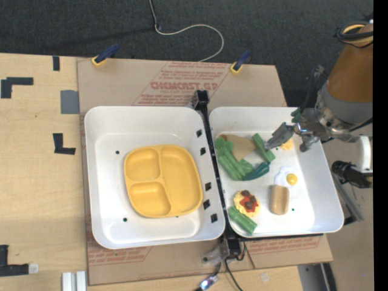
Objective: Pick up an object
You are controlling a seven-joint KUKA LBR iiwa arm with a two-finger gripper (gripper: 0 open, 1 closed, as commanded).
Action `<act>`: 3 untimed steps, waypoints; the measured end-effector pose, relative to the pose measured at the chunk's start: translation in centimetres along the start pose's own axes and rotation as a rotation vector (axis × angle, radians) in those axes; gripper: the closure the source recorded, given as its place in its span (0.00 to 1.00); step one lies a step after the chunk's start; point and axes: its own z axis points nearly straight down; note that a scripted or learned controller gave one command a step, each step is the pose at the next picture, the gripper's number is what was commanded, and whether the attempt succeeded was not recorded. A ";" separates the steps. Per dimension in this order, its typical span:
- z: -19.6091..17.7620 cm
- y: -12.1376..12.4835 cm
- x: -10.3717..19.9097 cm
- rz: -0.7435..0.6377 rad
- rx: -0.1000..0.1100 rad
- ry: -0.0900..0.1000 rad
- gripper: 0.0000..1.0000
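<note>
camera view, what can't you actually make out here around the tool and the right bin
- Tool: in the camera view it is small and blurred, so open or shut cannot be read, nor whether it holds anything.
- Yellow bit below the tool: mostly covered by it, so it cannot be identified.
- Green toy pieces: piled over one another and over a tan piece, shapes unclear.
- Arm: cut off by the top right edge.

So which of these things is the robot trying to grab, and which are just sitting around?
For the job:
- gripper
- toy food in the right bin: green beans, fried egg, bread roll, small pizza

Just lying about:
- yellow divided plate in the left bin
- cardboard sheet
- white cable
</note>
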 end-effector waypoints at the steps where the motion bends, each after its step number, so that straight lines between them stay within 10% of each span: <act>1: 6.1 0.6 0.8 -0.001 0.005 0.001 0.00; 3: 15.6 0.5 0.1 0.000 0.005 0.001 0.00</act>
